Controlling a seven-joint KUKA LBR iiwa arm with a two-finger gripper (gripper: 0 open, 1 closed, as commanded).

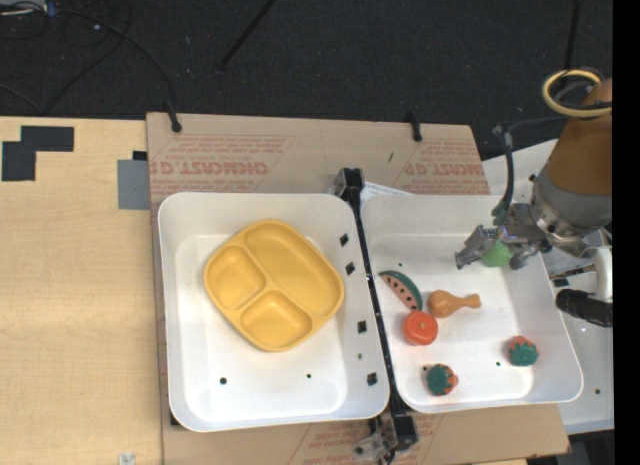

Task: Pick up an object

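My gripper hangs over the back right part of the right bin, fingers spread apart. A small green object shows between the fingers; I cannot tell whether they touch it. In front of the gripper lie a watermelon slice, a tan drumstick and a red tomato. Two green-and-red toy pieces sit nearer the front, one at the middle and one to the right.
The left bin holds a yellow divided plate. A black divider rail runs between the bins. The arm's grey and orange body stands over the right bin's far right corner.
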